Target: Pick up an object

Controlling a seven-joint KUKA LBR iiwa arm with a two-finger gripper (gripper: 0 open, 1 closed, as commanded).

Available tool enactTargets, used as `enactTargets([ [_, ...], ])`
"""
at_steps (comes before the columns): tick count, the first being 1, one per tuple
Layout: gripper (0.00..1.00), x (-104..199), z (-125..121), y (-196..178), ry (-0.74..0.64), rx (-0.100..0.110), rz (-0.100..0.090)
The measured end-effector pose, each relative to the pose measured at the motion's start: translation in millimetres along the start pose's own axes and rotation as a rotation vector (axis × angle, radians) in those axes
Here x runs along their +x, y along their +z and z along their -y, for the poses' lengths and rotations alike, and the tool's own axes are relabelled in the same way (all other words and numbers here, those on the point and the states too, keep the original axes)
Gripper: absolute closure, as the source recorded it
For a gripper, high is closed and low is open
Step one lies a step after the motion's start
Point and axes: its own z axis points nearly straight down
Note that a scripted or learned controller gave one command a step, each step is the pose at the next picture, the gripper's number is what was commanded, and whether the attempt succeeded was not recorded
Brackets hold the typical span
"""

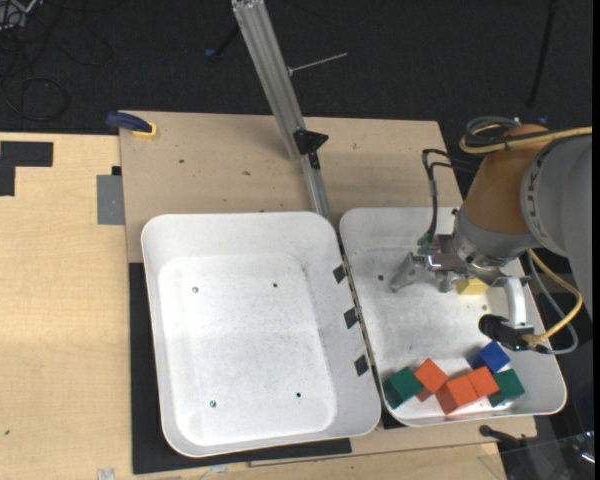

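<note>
Over the right bin [380,238], the grey arm [550,193] w/ its orange band reaches in from the right, and its end effector [430,265] hangs above the bin's upper middle; its metal fingers splay out toward the left, but whether they are spread or pressed together can't be told from this angle. A small yellow piece [471,287] shows just beside the end effector, on its lower right, partly hidden; can't tell if it is being pinched. Near the bin's front right corner sits a cluster of blocks, touching or nearly so: a green block [402,384] at the left end, an orange block [431,375] just right of it, tilted, a larger orange block [462,389] w/ its long axis running left-right, a blue block [494,356] at the upper right, and a 2nd green block [507,385] at the right end. The row as a whole runs roughly left-right along the bin's front wall. Left bin [170,238] lies alongside, the two rims touching. Both rest on a wooden desk [220,158], w/ a slanted metal rail [275,78] rising from behind the bins.
</note>
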Motion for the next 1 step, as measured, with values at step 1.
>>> enactTargets([
  [1,1.0,-1.2,0.5,-10.7,0.005,0.001,0.0],
])
